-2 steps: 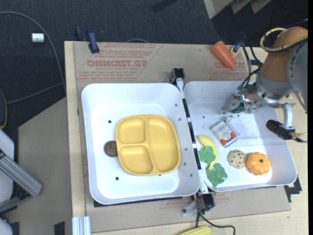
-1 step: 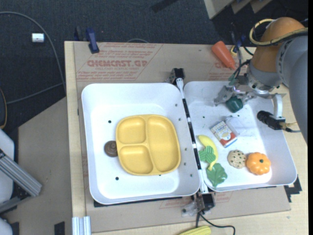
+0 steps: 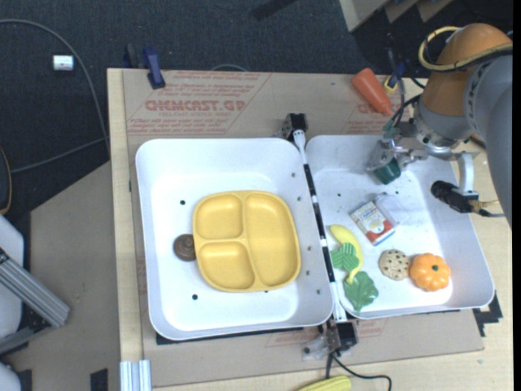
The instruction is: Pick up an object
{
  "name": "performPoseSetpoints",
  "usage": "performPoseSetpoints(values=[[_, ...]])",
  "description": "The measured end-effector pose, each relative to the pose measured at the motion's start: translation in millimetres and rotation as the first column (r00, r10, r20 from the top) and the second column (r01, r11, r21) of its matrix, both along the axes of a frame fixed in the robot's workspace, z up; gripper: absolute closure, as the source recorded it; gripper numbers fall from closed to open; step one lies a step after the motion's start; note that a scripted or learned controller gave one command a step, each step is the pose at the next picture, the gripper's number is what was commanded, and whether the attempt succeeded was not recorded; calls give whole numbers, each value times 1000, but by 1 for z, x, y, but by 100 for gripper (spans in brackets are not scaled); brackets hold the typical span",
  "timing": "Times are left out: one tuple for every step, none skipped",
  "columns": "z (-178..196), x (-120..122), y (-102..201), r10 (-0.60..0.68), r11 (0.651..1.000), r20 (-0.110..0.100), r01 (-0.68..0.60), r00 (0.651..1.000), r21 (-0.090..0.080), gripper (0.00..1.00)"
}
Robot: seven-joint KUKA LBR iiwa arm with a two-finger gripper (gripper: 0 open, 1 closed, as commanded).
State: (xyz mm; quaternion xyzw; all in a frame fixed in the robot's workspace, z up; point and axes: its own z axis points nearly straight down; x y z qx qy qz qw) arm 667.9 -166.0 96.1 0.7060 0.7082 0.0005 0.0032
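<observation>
Yellow tray (image 3: 244, 240), orange pumpkin (image 3: 429, 272) (green stem), white bins (image 3: 163, 169).

Both white bins (image 3: 163, 218) are looking like smooth moulded plastic, catching a faint sheen along their rims. The yellow divided tray (image 3: 244, 240) is showing a smooth, softly glossy plastic face. Beneath them the counter (image 3: 203, 104) is presenting as matt brown board with red print on it. The small orange pumpkin (image 3: 429, 272) is gleaming like glossy plastic, while the cookie (image 3: 394, 264) is appearing rough and speckled. The arm (image 3: 472, 80) is showing a smooth grey casing with a shiny orange band.
</observation>
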Motion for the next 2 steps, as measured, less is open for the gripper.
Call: performPoseSetpoints(values=[[84, 0, 52, 0, 1000, -1, 0, 1000, 3, 100], [98, -37, 113, -2, 1000, -7, 2, 1000, 5, 100]])
